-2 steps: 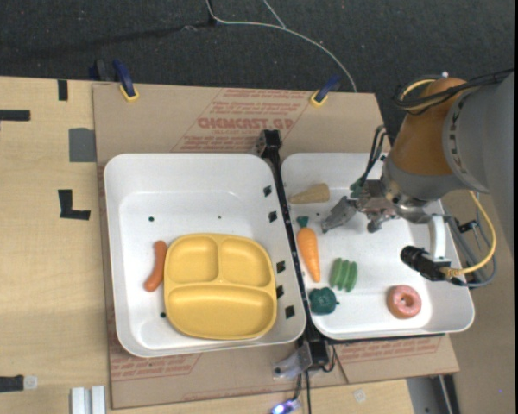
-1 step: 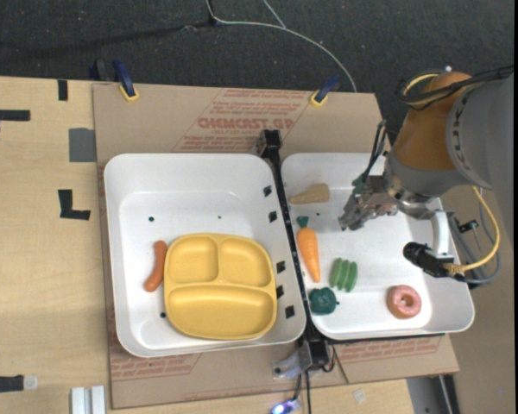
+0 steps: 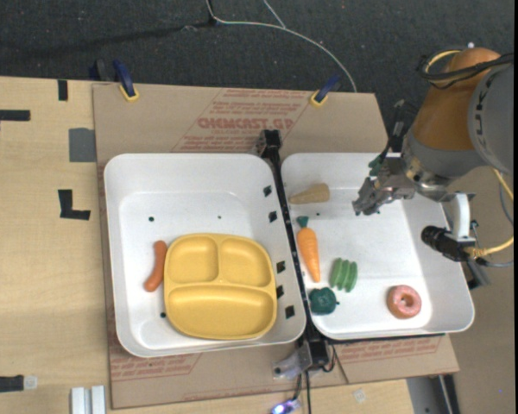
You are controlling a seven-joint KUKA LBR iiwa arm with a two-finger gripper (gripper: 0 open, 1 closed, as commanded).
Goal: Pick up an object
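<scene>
The gripper (image 3: 373,198) is hanging over the upper part of the right bin (image 3: 436,317), toward its twelve o'clock edge, and nothing is sitting between its tips; how wide it is set I cannot tell. At about nine o'clock from it, a tan wedge (image 3: 310,195) is lying near the divider. Toward seven o'clock the carrot (image 3: 308,254) is stretching along the bin's left side, with the green pods (image 3: 344,274) just beside it and a dark green piece (image 3: 322,300) below. At about five o'clock the pink doughnut (image 3: 405,301) is resting near the bin's bottom right corner. Across the divider, the left bin (image 3: 125,188) is carrying a yellow tray (image 3: 219,286) and an orange sausage (image 3: 156,266) touching its left side.

Judging by this, the arm is approaching and no item is yet chosen. The next move is calling for centring over one item, probably the nearby wedge, and descending squarely.
</scene>
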